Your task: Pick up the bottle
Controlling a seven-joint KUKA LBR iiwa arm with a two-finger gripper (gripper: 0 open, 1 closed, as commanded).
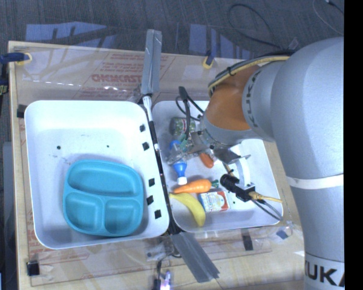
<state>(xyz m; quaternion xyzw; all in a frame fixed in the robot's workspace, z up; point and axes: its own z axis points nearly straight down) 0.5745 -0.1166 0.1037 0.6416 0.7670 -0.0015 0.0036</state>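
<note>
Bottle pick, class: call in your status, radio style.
Gripper low in right bin, fingers unclear. Bottle lying just below it, not seen gripped. Carrot, banana and pouch crowd close beside.

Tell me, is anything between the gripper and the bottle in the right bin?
Nothing visible. The gripper is down at the bottle in the right bin. The carrot and banana lie just past the cap end.
</note>
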